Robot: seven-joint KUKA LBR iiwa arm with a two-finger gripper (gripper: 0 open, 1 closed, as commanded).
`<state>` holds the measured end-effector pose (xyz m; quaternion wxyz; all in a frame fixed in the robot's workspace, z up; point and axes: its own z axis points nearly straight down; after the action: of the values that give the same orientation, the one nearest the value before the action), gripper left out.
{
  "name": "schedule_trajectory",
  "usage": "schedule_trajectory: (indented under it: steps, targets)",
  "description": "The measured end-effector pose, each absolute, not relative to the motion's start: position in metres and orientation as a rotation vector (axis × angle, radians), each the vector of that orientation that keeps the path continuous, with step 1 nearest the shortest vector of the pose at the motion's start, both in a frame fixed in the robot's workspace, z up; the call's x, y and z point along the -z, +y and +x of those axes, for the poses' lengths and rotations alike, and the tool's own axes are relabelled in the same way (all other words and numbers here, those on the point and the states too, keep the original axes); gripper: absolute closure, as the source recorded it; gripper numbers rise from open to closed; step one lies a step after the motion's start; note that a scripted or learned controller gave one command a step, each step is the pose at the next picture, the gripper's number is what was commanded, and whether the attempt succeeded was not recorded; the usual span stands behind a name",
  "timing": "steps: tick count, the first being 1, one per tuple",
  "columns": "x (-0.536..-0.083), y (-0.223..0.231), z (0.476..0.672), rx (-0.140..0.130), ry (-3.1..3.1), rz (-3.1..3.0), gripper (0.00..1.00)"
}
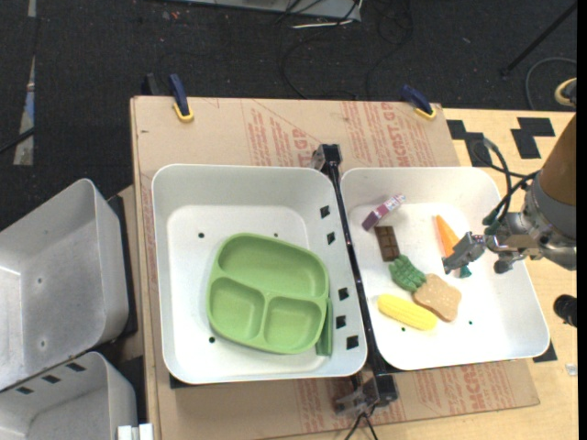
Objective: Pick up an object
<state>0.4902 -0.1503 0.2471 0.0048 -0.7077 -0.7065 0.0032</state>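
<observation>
Five small things lay clustered in the right bin (514, 342), any of them a fair pick: a carrot (445, 234) toward the far right, a brown bar (387, 240) and a purple wrapper (382, 211) to its left, then a green piece (404, 272), a toast slice (437, 297) and a corn cob (407, 313) nearer the front. The green piece, toast and corn sat touching or nearly so, which would crowd any grasp there; the carrot lay apart from them, with bare floor around it.

The claw (463, 256) hung just near of the carrot's near end, right of the green piece, reaching in low from the right. Its fingers looked spread, with nothing between them, so nothing was yet held. By its position it seemed aimed at the carrot or the toast, though which I could not tell.

The left bin (174, 246) held only a green tray (268, 293), lying flat and well away from the arm's reach. Both bins sat side by side on the desk (248, 131), whose cardboard cover was held by clamps (181, 99) at the far edge.
</observation>
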Motion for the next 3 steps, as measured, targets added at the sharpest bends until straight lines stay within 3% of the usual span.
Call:
schedule_trajectory:
  steps: [1,3]
  targets:
    - [-0.252,-0.150,0.492,0.000,-2.223,-2.219,0.00]
    - [-0.125,-0.144,0.489,-0.004,-2.216,-2.220,0.00]
